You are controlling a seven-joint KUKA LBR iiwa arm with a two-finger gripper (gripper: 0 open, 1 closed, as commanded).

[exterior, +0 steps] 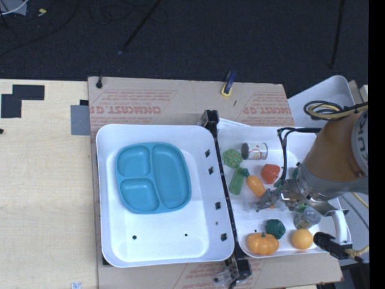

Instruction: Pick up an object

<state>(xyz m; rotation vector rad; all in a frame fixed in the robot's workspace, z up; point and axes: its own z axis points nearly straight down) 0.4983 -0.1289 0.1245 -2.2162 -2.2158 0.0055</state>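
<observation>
Jaws low in right bin, beside orange carrot and red pepper; apart or together, cannot tell. Small pumpkin near front wall. Blue 3-compartment plate in left bin.

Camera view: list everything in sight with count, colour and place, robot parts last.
shallow white bins: 2, white, side by side on the bench
blue divided plastic plate: 1, left bin
green broccoli-like toy: 1, right bin, top left
small can: 1, white and dark, beside the broccoli toy
green block: 1, right bin
orange carrot-like toy: 1, right bin centre
red toy: 1, right bin
orange pumpkin toy: 1, bottom edge
dark green toy: 1, above pumpkin
orange ball: 1, bottom right
gripper: 1, dark, low over right bin
</observation>
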